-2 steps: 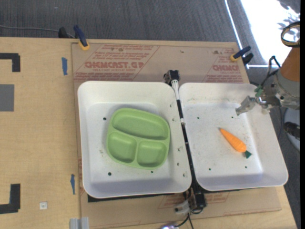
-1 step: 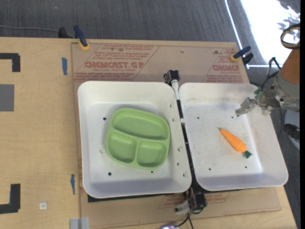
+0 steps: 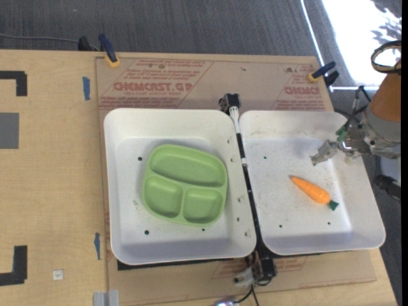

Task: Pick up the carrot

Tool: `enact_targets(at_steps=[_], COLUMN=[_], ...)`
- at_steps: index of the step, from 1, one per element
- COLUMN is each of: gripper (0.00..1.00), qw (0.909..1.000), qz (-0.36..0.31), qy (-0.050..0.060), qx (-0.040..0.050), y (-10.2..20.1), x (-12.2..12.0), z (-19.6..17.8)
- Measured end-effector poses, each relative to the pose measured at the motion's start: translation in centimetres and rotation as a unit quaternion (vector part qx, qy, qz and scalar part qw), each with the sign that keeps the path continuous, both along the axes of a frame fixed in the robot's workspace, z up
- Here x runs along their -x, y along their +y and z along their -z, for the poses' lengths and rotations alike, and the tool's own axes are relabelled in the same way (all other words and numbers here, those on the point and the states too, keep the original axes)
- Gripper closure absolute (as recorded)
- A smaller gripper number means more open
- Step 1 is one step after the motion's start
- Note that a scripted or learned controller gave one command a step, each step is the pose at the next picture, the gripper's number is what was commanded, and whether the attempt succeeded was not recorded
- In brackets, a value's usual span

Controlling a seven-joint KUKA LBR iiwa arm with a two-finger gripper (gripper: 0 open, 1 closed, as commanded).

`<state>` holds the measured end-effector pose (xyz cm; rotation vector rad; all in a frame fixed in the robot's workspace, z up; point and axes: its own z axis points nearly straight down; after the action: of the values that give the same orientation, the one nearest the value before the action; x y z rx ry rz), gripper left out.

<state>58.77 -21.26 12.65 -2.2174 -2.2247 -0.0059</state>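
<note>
Pale wood covers the counter (image 3: 51, 190), and on it a brown cardboard sheet (image 3: 210, 81) carries two shallow white bins side by side. Inside the left bin (image 3: 121, 171) sits a green divided plate (image 3: 185, 183) with three compartments. Over in the right bin (image 3: 363, 225) lies the carrot (image 3: 311, 190) — flat on the bin floor, roughly mid-bin, its narrow orange tip pointing up and left and its small green stub toward the lower right.

From the right, the arm reaches over the bin's upper right corner. Its gripper (image 3: 328, 152) hangs above and a little to the right of the carrot, near it but apart, with nothing between the fingers. Whether those fingers stand apart or together cannot be told from this angle; they read as one grey mass.

As a judgement, the task is at its approach stage. The carrot is untouched and not yet lifted — so lining up over it, descending, closing on it and raising it all remain.
</note>
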Motion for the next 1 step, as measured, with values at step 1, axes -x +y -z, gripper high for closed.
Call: enact_targets(at_steps=[1], gripper=[0.00], qw=[1.0000], qz=[0.001], qy=[0.000], qx=[0.0012], y=[6.26], x=[4.80], z=[4.02])
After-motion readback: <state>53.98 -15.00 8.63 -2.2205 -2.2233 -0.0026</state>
